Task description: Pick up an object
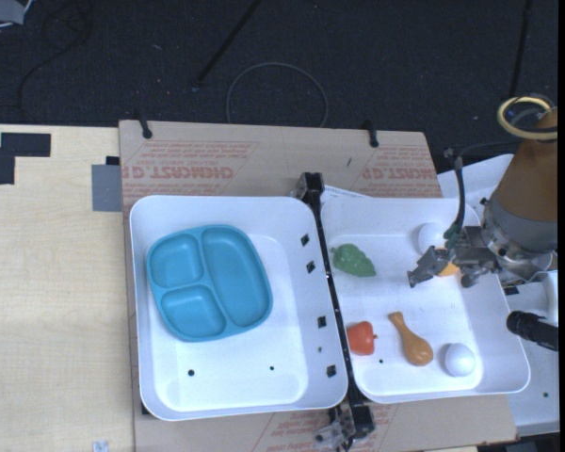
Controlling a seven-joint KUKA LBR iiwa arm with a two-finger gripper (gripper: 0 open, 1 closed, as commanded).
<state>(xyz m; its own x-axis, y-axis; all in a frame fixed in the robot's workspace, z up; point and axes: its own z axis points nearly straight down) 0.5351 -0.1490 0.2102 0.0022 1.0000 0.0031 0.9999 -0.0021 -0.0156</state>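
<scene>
A grey robot arm (532, 191) with an orange band reaches in from three o'clock over the right bin (395, 379) of two white bins set side by side on a table (47, 281), its hand (440, 269) hanging low above the bin's upper right part. A small orange-yellow piece (446, 270) shows at the fingertips, though whether the fingers are spread or pinching it cannot be told from this angle. Five objects lie around the hand: a green leafy toy (353, 260) at nine o'clock from it, near the bin's left wall; a white ball (427, 236) just beside it at eleven o'clock; a tan drumstick (411, 338) at about seven o'clock, apart from the hand; a red and orange toy (361, 338) farther out at seven to eight o'clock, close to the divider between the bins; and a second white ball (460, 359) at six o'clock, in the bin's lower right corner beside the drumstick's thick end. The left bin (221, 394) holds a blue divided plate (208, 282) with three compartments, well apart from the hand. Both bins rest on a cardboard sheet (264, 163).
</scene>
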